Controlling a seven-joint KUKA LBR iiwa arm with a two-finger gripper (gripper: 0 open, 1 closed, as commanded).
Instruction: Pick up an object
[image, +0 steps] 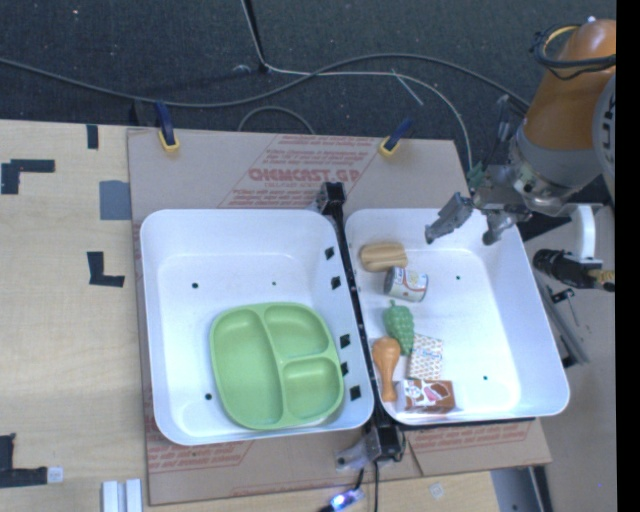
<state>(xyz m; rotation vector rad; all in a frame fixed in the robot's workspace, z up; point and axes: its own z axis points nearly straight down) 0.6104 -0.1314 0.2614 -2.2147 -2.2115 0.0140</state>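
Note:
My gripper (468, 226) hangs over the far edge of the right bin (500, 320), its two fingers spread apart with nothing between them. Below and to its left, along the bin's left side, lie a tan bread roll (383, 255), a small can on its side (407, 285), a green leafy toy (400, 323), an orange drumstick-shaped toy (386, 362), a patterned packet (425, 355) and a brown box (431, 395). The gripper is apart from all of them.
The left bin (180, 280) holds a green divided plate (276, 364). A black divider clip strip (342, 290) runs between the bins. Cables cross the dark floor behind, and two clamps (166, 132) hold the cardboard base.

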